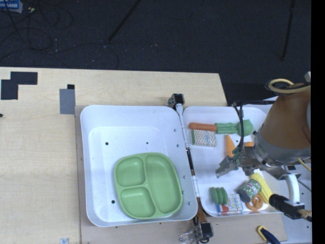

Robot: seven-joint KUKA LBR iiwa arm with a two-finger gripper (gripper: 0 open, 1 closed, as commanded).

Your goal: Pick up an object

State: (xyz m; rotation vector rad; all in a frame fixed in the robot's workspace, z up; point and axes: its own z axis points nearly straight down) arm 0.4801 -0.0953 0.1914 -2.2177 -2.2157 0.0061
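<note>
End effector, fingers spread and gripping nothing, poised over the right shallow white bin among a long orange plastic carrot, a green ridged toy and a yellow corn cob; left bin holds a green divided plate.

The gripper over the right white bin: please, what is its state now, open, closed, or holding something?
Gripper: cannot be told; it hangs over the right white bin.

two white bins, one green plate
</note>
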